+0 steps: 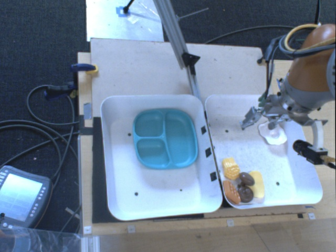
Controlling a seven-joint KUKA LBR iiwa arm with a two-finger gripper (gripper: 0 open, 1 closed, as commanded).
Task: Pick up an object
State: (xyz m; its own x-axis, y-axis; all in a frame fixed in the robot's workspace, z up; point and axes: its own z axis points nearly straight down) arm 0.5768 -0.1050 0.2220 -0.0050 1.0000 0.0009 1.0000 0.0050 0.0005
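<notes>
A robotics lab: bench [157, 67] with white bins [118, 193], teach pendant [21, 193], loose cables [47, 125] on dark carpet [37, 30].

I see even, bright overhead light with a cool blue cast. The left bin [121, 193] shows a soft shadow under the teal divided plate [164, 139]. The pendant screen [20, 189] at lower left glares white. Focus is slightly soft throughout, grainier over the dark carpet [37, 30].
</notes>
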